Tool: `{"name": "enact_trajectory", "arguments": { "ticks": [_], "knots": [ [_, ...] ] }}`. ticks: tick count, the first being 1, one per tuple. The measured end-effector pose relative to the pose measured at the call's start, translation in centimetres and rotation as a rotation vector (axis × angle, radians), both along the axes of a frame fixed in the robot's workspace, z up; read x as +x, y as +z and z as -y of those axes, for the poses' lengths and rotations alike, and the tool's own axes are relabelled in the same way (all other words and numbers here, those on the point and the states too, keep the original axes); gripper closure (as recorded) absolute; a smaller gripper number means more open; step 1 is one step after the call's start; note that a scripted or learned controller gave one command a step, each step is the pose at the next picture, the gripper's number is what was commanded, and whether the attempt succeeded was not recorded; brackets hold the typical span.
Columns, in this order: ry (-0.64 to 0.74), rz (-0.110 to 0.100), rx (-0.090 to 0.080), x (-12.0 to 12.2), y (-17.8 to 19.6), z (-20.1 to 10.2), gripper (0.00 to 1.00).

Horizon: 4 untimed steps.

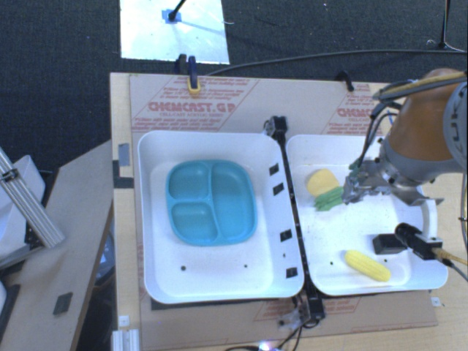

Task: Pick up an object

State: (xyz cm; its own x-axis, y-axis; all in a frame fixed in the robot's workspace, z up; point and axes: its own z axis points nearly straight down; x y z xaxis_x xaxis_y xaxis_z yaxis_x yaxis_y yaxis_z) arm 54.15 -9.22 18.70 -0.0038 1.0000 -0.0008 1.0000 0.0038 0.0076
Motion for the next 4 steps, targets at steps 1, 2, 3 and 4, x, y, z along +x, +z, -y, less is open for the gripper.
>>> {"name": "enact_trajectory", "arguments": {
  "ticks": [1, 2, 3, 4],
  "knots": [
    [0.001, 0.001, 0.0, -0.1, 6.4, -0.2, 1.0],
    [0.0, -0.005, 0.0, 0.0, 7.0, -0.2, 1.0],
    [0.007, -0.007, 0.003, -1.0, 6.5, -6.4, 1.0],
    [0.006, -0.008, 0.003, -2.6, 6.0, -11.9, 1.0]
  ]
}}
